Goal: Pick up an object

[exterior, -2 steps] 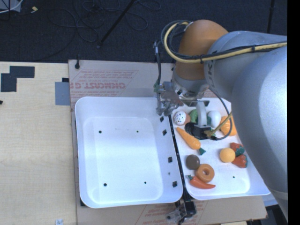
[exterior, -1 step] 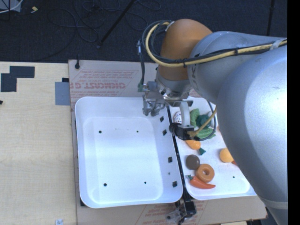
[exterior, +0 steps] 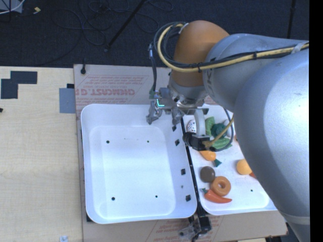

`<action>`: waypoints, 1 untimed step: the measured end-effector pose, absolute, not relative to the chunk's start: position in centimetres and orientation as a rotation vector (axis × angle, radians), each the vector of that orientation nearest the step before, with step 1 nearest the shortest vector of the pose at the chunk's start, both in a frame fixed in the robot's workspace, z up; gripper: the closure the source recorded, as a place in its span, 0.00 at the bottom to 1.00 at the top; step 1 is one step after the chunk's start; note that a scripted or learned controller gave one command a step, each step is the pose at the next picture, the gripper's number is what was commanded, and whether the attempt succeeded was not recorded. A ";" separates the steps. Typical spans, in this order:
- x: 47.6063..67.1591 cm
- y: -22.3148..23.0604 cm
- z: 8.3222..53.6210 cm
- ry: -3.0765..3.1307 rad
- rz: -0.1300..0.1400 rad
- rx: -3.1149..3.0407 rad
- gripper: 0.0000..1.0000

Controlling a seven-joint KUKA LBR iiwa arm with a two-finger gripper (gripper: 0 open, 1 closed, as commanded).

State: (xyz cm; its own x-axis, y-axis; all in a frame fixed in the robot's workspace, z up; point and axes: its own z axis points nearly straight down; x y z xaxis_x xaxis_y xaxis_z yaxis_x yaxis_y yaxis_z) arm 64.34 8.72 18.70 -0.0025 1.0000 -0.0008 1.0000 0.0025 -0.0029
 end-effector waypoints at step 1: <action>64.3 13.0 15.4 -2.222 0.008 -2.215 0.00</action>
